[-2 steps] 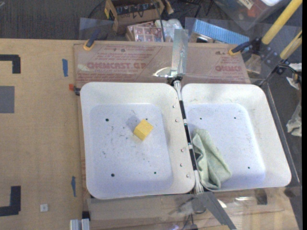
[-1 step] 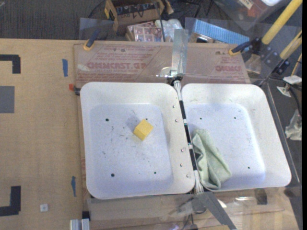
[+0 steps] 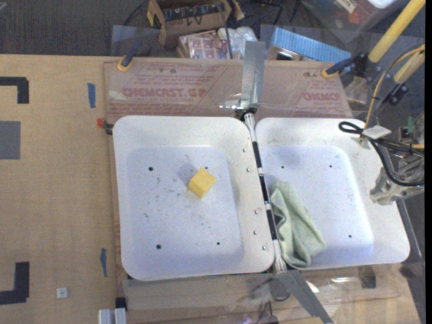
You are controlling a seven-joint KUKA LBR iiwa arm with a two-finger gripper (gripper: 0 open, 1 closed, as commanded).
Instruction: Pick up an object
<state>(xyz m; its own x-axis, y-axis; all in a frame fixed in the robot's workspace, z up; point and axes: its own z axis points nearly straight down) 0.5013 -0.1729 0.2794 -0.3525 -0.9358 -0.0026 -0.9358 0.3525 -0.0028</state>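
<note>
Right, small yellow foam-like cube (image 3: 201, 183) sits mid left white plastic bin (image 3: 128, 181), a crumpled pale green cloth (image 3: 295, 223) at three o'clock. Likely light, squashy; pinch opposite flat faces. Jaws' state: cannot tell.

Two bins sit side by side on a bench (image 3: 54, 201), touching along a middle seam. In the left bin (image 3: 135, 140) a block (image 3: 201, 183) lies near the centre. In the right bin (image 3: 337, 147) a cloth (image 3: 295, 227) lies crumpled in the near left corner, against the seam. Behind both bins lies a board (image 3: 175, 90).
</note>
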